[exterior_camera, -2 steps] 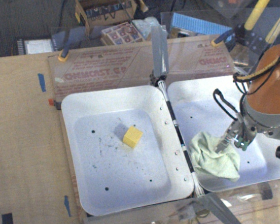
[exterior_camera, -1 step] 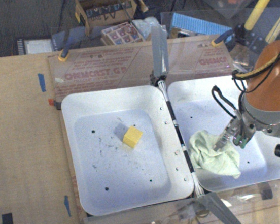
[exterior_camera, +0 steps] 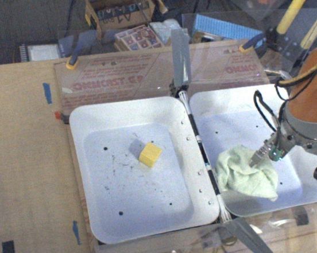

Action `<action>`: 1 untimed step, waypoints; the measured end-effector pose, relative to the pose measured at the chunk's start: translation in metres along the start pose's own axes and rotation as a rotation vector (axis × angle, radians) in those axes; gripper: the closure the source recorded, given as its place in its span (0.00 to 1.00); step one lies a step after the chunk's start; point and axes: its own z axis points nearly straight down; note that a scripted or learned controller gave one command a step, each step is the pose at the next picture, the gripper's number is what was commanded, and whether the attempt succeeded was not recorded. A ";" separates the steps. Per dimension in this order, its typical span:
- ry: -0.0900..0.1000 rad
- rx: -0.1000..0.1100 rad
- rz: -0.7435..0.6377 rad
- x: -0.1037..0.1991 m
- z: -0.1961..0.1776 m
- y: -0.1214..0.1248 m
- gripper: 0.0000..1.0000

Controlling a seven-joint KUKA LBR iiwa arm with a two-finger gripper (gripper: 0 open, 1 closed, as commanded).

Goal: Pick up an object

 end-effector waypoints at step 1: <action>0.001 0.001 0.157 -0.005 -0.001 -0.003 1.00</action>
